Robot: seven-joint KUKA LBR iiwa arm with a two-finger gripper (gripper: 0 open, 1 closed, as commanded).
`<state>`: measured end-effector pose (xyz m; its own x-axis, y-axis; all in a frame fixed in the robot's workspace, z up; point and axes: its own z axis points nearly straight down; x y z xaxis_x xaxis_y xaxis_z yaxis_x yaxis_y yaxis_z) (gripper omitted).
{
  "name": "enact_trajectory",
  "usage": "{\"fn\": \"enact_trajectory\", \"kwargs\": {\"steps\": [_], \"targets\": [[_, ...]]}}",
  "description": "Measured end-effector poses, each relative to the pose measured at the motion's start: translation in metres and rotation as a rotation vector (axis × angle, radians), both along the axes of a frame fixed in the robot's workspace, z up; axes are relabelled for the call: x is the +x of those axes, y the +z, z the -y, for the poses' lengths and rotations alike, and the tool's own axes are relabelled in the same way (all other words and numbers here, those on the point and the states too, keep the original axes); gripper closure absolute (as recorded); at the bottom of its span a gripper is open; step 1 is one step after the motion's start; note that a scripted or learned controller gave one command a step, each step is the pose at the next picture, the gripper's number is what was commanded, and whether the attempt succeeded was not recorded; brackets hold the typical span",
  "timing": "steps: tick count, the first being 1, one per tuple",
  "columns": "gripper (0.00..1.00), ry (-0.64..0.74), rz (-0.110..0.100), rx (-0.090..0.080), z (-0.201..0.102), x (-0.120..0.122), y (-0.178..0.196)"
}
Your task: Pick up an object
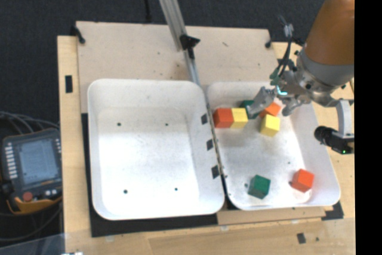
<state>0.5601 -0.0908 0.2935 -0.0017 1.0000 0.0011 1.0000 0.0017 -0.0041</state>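
- Your gripper hangs over the far part of the right bin, fingers apart.
- A small orange block sits between them; you can't tell whether they touch it.
- A yellow block lies just nearer; an orange cube and another yellow cube sit to the left.

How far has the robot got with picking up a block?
Done: the hand has reached the right bin, among the blocks at its far end. In hand: nothing visibly lifted. Left: grabbing one, maybe the small orange block beside it, and raising it.
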Motion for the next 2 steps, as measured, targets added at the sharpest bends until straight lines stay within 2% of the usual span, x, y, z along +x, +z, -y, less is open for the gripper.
{"fn": "enact_trajectory", "kwargs": {"steps": [1, 2], "targets": [[0.00, -0.002, 0.005, -0.001, 0.000, 0.001, 0.002], [0.00, -0.004, 0.001, -0.002, 0.001, -0.002, -0.040]]}}
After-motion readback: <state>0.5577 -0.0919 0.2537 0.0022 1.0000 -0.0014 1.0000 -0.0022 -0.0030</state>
